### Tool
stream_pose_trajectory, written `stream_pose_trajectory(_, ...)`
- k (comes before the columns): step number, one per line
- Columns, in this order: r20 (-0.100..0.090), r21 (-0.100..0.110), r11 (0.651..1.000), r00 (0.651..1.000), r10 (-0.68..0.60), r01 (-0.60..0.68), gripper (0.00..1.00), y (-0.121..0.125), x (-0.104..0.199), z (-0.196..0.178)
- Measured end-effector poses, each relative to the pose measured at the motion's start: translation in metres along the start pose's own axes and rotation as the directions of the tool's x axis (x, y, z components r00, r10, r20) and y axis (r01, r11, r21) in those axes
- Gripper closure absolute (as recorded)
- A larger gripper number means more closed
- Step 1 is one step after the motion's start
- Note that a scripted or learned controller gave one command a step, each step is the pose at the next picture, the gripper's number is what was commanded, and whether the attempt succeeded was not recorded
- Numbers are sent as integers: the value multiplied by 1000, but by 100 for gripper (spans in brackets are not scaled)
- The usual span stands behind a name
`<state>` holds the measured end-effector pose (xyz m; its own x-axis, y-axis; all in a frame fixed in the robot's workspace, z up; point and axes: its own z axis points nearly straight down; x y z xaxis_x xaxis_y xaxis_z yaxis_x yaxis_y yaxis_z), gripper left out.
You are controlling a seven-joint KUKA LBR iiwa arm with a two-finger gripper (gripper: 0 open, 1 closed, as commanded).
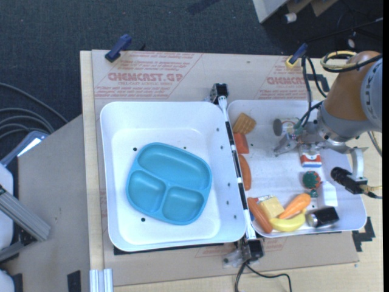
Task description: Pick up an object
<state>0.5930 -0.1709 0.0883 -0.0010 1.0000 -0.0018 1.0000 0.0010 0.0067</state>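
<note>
Arm: the grey KUKA arm with its orange band [349,90] comes in from three o'clock, over the upper part of the right-hand shallow white bin [270,105].
Gripper: the metal two-finger gripper [285,140] hangs over bare bin floor at about twelve o'clock of that bin. Nothing sits between its fingers; whether they are apart or together I cannot tell at this size.
Nearest candidate: the small red, white and blue carton [311,160] lies just beside the gripper, toward four o'clock.
Other candidates: a ridged tan waffle-like piece [244,123] at ten o'clock of the gripper; two orange-red sausage shapes [242,157] along the bin's nine-o'clock wall; a green and red toy [311,179] below the carton.
Crowded corner: a yellow banana [285,224], an orange carrot [295,205], a yellow cheese wedge [271,207] and a black and silver block [322,216] lie touching or nearly so at six o'clock.
Left bin: the other white bin [115,120] holds a blue three-compartment plastic plate [169,182].
Step in hand: judged as positioning above a target, with nothing lifted yet.
How to do it well: choose an isolated item such as the carton, centre over it, come straight down, close across its narrow side, then lift slowly. The six o'clock pile probably invites a glancing grip.
</note>
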Motion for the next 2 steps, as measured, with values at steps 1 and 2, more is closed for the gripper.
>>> stream_pose_trajectory(1,-21,11,1000,1000,-7,7,0,47,-44,-1)
stream_pose_trajectory(2,-2,0,1000,1000,-7,7,100,48,-49,-12)
